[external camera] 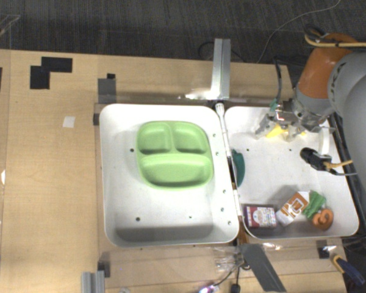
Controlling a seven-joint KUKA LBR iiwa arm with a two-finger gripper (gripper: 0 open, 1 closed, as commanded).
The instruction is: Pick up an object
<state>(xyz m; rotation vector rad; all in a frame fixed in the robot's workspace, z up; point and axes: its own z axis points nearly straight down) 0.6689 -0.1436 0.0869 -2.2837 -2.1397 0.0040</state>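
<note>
Gripper (279, 129) is noted low over the far end of the right bin (265, 163), the arm (320, 72) reaching in from the right. Whether the gripper is apart, together or clamped on anything cannot be told from this height. A small yellow thing (274, 133) is seen directly under it, touching or nearly so; it is too small to be identified, and no hold on it can be confirmed. Other candidates are logged well apart from the gripper, at the near end of the same bin: a maroon packet (260, 216), an orange-and-white carton (294, 207) just beside it, then a green piece (316, 200) and an orange piece (322, 219) packed into the corner. A dark green thing (238, 167) is lodged against the wall shared with the left bin (119, 182), where a green divided plate (174, 153) is seated. The step is judged to be an early grasp attempt on the yellow thing. Risks: so small and flat a target may be pushed along the bin floor rather than pinched, or lost as the gripper is raised. The far wall is close, so a slightly offset descent could be stopped by the rim. If the near cluster is tried instead, two touching items could be caught together, or one knocked aside.
</note>
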